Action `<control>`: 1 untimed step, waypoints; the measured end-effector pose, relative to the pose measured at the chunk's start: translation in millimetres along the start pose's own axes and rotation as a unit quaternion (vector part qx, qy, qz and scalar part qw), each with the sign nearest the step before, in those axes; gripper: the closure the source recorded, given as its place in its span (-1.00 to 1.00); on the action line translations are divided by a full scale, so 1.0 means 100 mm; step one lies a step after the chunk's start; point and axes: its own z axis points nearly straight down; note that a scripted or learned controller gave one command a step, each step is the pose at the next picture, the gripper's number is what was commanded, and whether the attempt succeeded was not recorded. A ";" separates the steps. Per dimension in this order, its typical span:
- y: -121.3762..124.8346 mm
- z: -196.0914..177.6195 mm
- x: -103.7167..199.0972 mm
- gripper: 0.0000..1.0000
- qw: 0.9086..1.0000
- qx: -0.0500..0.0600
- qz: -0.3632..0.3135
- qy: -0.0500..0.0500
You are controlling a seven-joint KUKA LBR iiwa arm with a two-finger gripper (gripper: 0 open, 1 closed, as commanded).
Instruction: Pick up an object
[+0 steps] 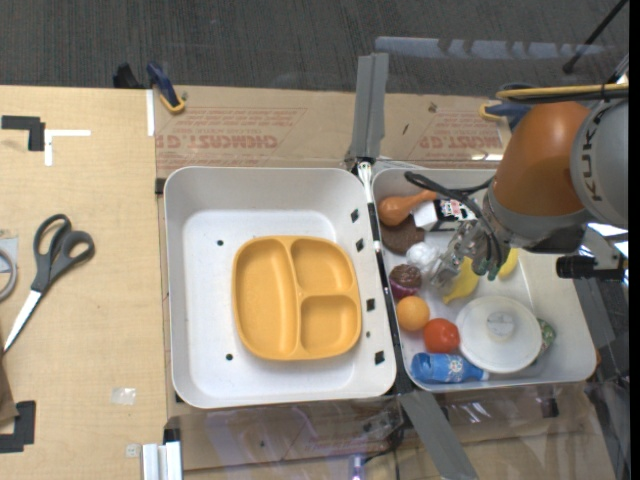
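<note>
Reaching in from the right, the grey arm with its orange band (pixel 545 158) hangs over the right shallow white bin (pixel 572 363), and its metal 2-finger gripper (pixel 470 248) sits low among the clutter there; whether it is spread or pinching anything cannot be told from this angle.

Just beside the gripper lies a yellow banana (pixel 463 284). Around it are a brown gourd-shaped toy (pixel 402 207) at the far left corner, a dark purple round fruit (pixel 405 279), an orange ball (pixel 412 313), a red tomato-like ball (pixel 441 336), a round white lid (pixel 498 333) and a blue bottle lying on its side (pixel 447 370) along the near wall.

The left white bin (pixel 190 298) holds a yellow 3-compartment plastic plate (pixel 297 296).

Both bins rest on a light wooden bench (pixel 75 268), with brown printed cardboard (pixel 260 133) behind them. Black-handled scissors (pixel 48 263) lie on the bench well left of the bins. Dark grey carpet (pixel 250 18) covers the floor at the far side.
</note>
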 end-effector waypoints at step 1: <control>-0.13 0.08 0.53 1.00 1.000 0.001 0.025 0.000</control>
